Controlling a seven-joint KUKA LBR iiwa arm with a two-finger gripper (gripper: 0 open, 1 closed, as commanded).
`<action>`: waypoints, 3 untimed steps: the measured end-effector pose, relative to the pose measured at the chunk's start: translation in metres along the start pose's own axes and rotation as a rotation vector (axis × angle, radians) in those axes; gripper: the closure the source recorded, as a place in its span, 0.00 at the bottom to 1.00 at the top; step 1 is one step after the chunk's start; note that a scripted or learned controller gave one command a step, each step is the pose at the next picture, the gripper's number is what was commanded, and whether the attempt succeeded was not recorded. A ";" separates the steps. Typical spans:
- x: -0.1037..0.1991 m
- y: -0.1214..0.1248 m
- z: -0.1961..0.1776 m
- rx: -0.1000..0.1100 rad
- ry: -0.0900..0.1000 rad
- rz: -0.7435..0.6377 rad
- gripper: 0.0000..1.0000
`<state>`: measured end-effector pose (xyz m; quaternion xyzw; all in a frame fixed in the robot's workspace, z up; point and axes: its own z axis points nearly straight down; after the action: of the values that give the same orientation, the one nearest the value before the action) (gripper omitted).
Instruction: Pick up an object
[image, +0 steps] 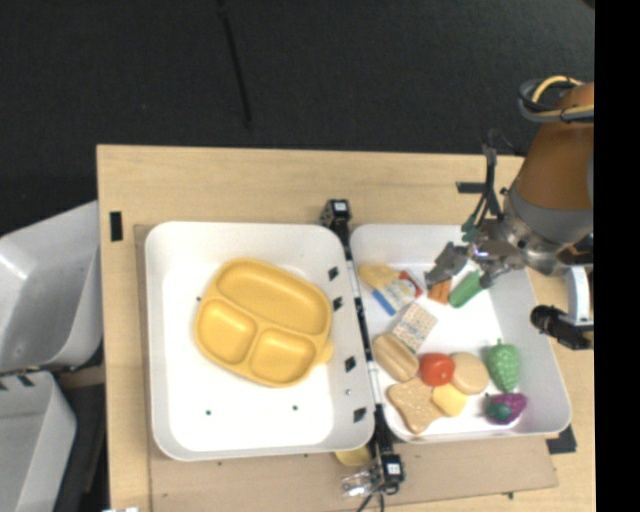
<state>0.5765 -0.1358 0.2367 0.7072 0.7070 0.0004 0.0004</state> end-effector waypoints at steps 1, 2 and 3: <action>-0.040 -0.060 0.140 0.009 0.000 0.004 0.00; 0.003 -0.042 0.135 -0.003 -0.007 -0.003 0.00; 0.001 -0.042 0.134 -0.005 -0.006 0.004 0.00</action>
<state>0.5343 -0.1348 0.1022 0.7086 0.7056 -0.0002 0.0042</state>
